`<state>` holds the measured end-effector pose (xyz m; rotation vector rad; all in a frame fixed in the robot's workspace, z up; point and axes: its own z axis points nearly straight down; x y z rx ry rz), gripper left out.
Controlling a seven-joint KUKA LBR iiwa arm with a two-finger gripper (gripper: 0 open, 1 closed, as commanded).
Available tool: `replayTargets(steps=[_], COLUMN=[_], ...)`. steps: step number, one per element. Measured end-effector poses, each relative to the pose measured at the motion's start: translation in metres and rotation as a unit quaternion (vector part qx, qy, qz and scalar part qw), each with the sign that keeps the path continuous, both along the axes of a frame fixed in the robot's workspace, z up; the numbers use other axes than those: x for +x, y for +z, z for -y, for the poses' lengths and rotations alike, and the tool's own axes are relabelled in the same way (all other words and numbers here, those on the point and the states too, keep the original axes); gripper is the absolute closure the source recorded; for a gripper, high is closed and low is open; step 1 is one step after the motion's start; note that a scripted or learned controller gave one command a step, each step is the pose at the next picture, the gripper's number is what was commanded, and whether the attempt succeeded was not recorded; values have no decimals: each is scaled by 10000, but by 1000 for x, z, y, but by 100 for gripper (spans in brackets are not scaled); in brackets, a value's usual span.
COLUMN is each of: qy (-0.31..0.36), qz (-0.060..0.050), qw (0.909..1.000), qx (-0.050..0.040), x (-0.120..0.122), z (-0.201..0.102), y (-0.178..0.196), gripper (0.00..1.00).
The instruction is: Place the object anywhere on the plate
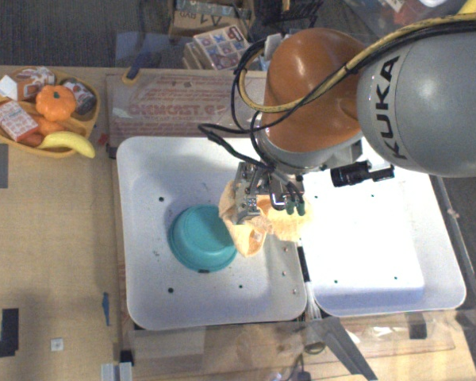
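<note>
Gripper [263,201] sits low over the right side of the left bin [143,181], right on top of a tan-orange object [258,230]; can't tell from this angle whether it is clamped on it or just touching. The teal plate [202,239] lies just left of and slightly below the gripper, its right rim touching or overlapping the object, so the placing move looks like a short shift left. Right bin [381,268] holds nothing visible; a basket of toy fruit [40,117] sits far left on the table [47,244].

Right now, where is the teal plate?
The plate lies in the left bin, toward its middle, just left of the orange object under the pincer.
</note>
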<state>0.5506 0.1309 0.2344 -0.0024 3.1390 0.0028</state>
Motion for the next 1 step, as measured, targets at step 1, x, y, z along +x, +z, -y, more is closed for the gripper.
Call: replayTargets(steps=[1], qy=[-1], qz=[4], qw=[10000], qx=[1], x=[0], z=[0], y=[0], gripper=[0])
